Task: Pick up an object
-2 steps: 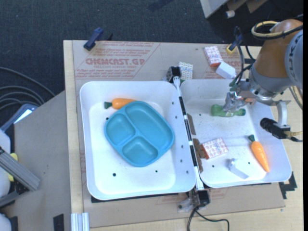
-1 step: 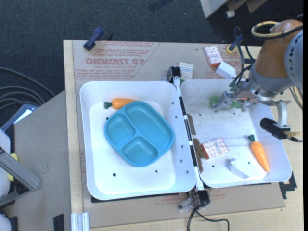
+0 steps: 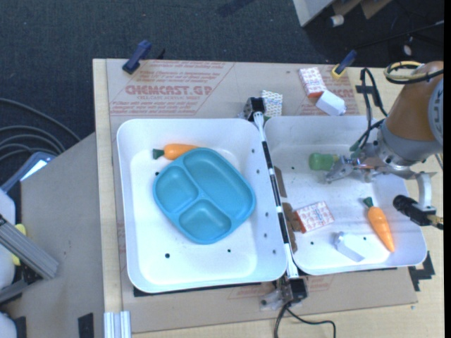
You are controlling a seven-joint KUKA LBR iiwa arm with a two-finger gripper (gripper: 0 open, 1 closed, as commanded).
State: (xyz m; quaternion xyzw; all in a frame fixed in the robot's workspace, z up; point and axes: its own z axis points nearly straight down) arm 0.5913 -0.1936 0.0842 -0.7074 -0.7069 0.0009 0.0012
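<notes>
In the right bin [image 3: 352, 136] a small green object [image 3: 321, 161] lies near the back left. My gripper [image 3: 338, 170] hangs low over the bin just right of it, very close to it; contact is unclear. Nothing is visibly held. An orange carrot [image 3: 380, 227] with a green top lies near the bin's right side. A red-and-white packet [image 3: 313, 216] lies toward the front left, and a grey-white block [image 3: 349, 246] lies at the front. The grey arm with its orange band [image 3: 416, 115] reaches in from the right.
The left bin [image 3: 134, 210] holds a blue divided plate [image 3: 203, 194] and a second carrot [image 3: 176, 150] behind it. Small boxes [image 3: 320, 94] and clamps sit on the cardboard behind the bins. The ridge between the bins [image 3: 271, 182] runs front to back.
</notes>
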